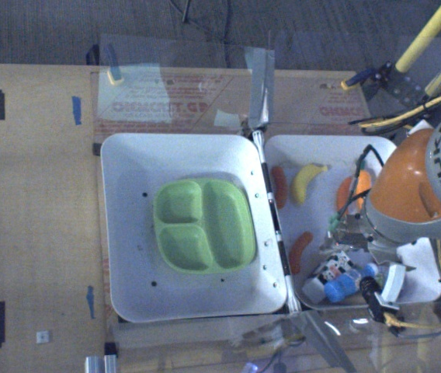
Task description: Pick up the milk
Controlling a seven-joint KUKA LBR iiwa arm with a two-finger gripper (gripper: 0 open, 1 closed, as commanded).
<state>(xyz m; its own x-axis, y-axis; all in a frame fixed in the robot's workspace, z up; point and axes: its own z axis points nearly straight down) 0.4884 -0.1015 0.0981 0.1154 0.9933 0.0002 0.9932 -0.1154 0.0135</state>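
Note:
The milk (333,273) is a small white carton with black cow spots and a blue cap. It lies on its side near the front edge of the right bin (325,150). My gripper (345,243) hangs directly over the carton's far end, very close to it or touching it. The grey and orange wrist (407,193) covers the bin's right half and hides the gripper's tips.
In the right bin a yellow banana (307,181) lies at the back. Two red sausages (280,186) (299,251) lie along the left wall, and an orange item (355,189) is partly under the arm. The left bin (127,169) holds a green divided plate (203,225).

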